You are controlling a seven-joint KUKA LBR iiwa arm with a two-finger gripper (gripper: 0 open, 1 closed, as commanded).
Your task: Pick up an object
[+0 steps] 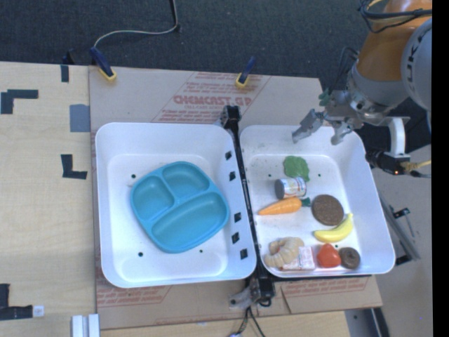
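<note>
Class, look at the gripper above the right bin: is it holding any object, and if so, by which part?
Nothing is held. The gripper hangs with its fingers spread over the far edge of the right bin, apart from the green broccoli piece nearest it.

A segmented blue plastic plate [180, 205] is seen in the left white bin [112, 188]. In the right white bin [372, 202], toy foods are clustered toward five o'clock. The open-fingered grey gripper [322, 133] is held empty over that bin's one o'clock edge

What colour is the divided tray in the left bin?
Light blue; the divided tray shows clearly in the camera view.
</note>
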